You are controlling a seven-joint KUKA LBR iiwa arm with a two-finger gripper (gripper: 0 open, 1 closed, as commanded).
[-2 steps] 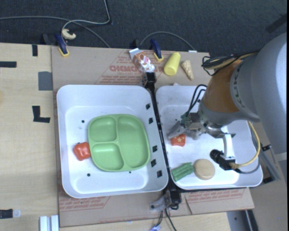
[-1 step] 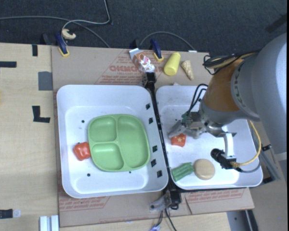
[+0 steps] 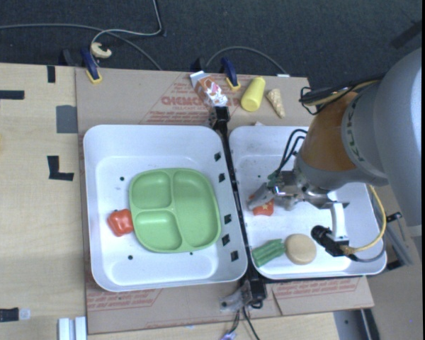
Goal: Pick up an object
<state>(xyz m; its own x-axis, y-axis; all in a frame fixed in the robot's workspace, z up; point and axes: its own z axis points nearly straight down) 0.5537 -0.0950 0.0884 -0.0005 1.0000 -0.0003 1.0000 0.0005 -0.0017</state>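
My gripper (image 3: 275, 193) is low in the right bin (image 3: 255, 147), right over a small orange-red toy (image 3: 263, 207) near the bin's left side. The toy lies at the fingertips; whether it is between them is hidden by the wrist. A green toy vegetable (image 3: 268, 251) and a tan round bun (image 3: 301, 248) lie at the front of the same bin. In the left bin (image 3: 103, 144) a green divided plate (image 3: 174, 209) lies flat, with a red toy (image 3: 120, 222) touching its left edge.
The grey arm with its orange band (image 3: 333, 144) covers the right bin's right half. Behind the bins on the cardboard lie a yellow cylinder (image 3: 253, 94), a cone (image 3: 276, 102) and a small packet (image 3: 210, 91). A black divider (image 3: 230, 183) separates the bins.
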